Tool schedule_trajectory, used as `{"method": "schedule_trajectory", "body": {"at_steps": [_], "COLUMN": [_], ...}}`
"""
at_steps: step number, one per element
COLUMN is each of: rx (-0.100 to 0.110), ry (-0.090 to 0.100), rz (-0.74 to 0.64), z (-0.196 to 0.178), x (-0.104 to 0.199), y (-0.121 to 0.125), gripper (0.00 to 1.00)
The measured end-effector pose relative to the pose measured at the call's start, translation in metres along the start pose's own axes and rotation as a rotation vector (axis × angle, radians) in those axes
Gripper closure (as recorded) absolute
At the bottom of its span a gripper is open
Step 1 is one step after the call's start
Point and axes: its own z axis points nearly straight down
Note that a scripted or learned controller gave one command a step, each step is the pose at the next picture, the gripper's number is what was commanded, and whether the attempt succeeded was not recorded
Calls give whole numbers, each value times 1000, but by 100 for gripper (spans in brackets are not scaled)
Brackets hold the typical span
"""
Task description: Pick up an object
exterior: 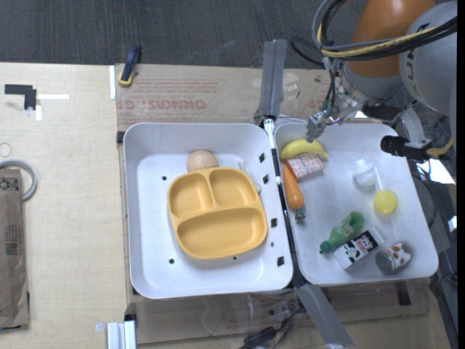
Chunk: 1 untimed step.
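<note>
Banana sits at the upper left of the right bin, directly below the gripper. Gripper hangs just above it, upper right of frame; can't tell if the fingers are apart or together, nothing visibly between them. Just below the banana: a red-and-white packet, then a carrot lying along the bin's left wall. Further right: a clear plastic piece and a yellow ball. Lower right of the bin: green toy, cow-print carton, small can. Left bin holds a yellow divided plate, with a tan round object touching its upper edge.
</note>
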Motion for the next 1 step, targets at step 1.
{"method": "schedule_trajectory", "body": {"at_steps": [1], "rx": [-1], "ry": [0], "rz": [24], "z": [-10], "x": [-14], "y": [-28], "gripper": [100]}}
